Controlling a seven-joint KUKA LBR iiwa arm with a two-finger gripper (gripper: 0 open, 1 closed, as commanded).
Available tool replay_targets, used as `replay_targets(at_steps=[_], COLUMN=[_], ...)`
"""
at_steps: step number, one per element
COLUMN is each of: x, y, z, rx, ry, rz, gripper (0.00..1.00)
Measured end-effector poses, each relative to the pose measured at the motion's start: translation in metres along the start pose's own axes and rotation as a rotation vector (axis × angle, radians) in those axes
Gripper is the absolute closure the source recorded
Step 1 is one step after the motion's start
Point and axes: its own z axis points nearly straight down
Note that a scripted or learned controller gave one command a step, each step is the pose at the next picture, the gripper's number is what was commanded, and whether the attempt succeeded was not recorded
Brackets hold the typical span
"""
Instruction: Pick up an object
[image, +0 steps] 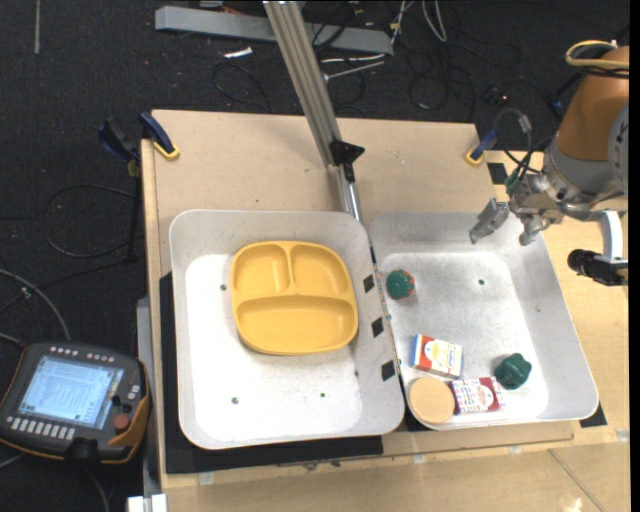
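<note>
- Near edge of the right bin (560, 330): you're looking at a round tan disc (432, 400) sitting in the front left corner, with a red and white packet (476, 396) touching its right side.
- Just right of that packet a dark green lump (514, 371) is lying, close to it but apart.
- Behind the disc a small white and orange box (438, 355) is lying flat, its long axis running roughly left to right, slightly tilted.
- Farther back, near the left wall, a small green ball (400, 285) is sitting alone, well apart from the front cluster.
- Left bin (200, 300) is carrying a yellow divided tray (294, 297); nothing to do with the coming move, likely.
- Far right corner: the gripper (508, 224) is hanging over the bin's back edge, two fingers (484, 222) spread apart, nothing between them, so released.
- Key relation for you: every object is lying nearer the camera and left of the jaws; the green ball is looking like the nearest candidate, and being alone it's the cleanest grab, I'd judge.
- The front cluster is lying farther off and crowded, so a drop there is risking hitting neighbours.
</note>
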Motion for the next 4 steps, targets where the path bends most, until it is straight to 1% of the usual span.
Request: replay_targets(at_steps=[2, 3, 4], x=[0.007, 0.006, 0.003], y=[0.002, 0.004, 0.009], z=[0.083, 0.069, 0.005], rx=[-0.001, -0.007, -0.013], ry=[0.0, -0.003, -0.003], rz=[-0.001, -0.002, 0.001], gripper=[0.0, 1.0, 1.0])
